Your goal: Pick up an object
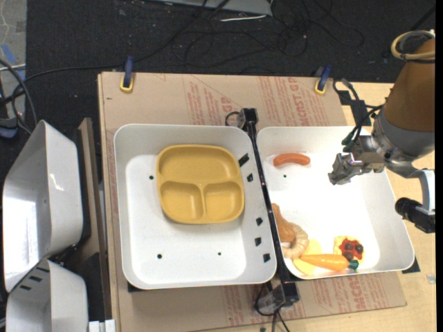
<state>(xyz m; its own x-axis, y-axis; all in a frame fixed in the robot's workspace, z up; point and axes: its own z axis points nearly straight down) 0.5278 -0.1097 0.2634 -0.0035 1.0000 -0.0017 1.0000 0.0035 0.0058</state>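
The right bin [325,199] holds an orange sausage [291,160] near its back edge. Along its front lie a pale croissant-like pastry [288,235], an orange carrot [324,261] and a small yellow toy with red and green bits [349,247]. My gripper [342,172] hangs over the right bin's back right part, to the right of the sausage and apart from it. I see nothing between its fingers.
The left bin [135,185] holds a yellow divided plate [201,183]. A black divider [261,185] runs between the bins. Cables lie on the dark floor behind the bench, and white containers [41,192] stand to the left.
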